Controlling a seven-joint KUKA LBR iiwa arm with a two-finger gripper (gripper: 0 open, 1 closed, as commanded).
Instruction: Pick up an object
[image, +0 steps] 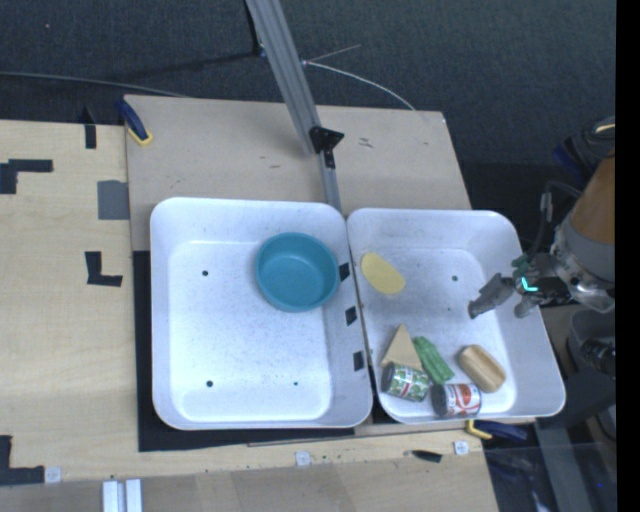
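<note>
Presently the gripper (507, 297) has its jaws spread, holding nothing; nearby lie two cans (405, 381), one bread roll (481, 367), one lemon (382, 273); farther off, one blue bowl (296, 271).

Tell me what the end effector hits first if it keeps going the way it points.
Likely the bare floor of the right bin: the end effector points left and down, with the yellow piece farther along. Depth is unclear.

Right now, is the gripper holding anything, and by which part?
Nothing is held. The gripper hovers open over the right bin, apart from the bread roll and cans below.
</note>
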